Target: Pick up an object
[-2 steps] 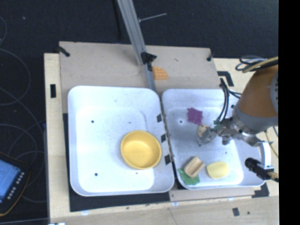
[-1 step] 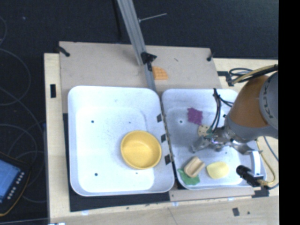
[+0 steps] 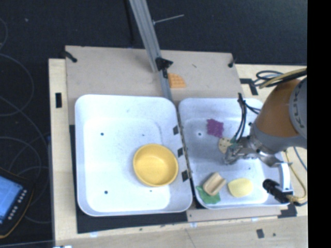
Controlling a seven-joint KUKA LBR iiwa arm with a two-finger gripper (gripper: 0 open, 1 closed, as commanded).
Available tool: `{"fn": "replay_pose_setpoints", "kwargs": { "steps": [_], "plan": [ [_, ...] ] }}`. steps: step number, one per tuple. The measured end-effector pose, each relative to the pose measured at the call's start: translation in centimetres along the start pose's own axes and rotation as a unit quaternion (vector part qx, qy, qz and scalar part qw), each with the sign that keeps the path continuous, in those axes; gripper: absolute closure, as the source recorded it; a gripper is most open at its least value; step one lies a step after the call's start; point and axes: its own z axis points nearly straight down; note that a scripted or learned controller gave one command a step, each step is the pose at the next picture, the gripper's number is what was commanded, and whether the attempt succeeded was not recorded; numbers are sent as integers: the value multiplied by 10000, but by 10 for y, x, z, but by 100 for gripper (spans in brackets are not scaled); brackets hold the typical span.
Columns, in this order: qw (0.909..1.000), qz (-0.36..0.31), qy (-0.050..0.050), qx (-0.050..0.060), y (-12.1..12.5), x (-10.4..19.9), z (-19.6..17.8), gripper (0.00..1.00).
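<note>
My gripper (image 3: 229, 155) reaches into the right bin (image 3: 196, 112) from the right, low over its middle. A small beige piece (image 3: 223, 144) sits right at its upper left side, touching or nearly so. A purple object (image 3: 215, 126) lies further back in that bin. A tan block (image 3: 213, 182) rests on a green piece (image 3: 211, 196) near the front wall, beside a yellow lemon-shaped object (image 3: 240, 187). A yellow bowl (image 3: 154, 165) stands in the left bin (image 3: 98, 118).
A slanted grey metal bar (image 3: 146, 32) rises behind the bins, above the divide between them. An orange waffle-like square (image 3: 176, 81) lies on the brown board behind the bins. Cables run along the right side.
</note>
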Motion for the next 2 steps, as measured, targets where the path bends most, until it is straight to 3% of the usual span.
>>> {"fn": "replay_pose_setpoints", "kwargs": {
  "steps": [2],
  "plan": [
    [10000, -54, -9, -17, 22, 1, -117, 100]
  ]
}}
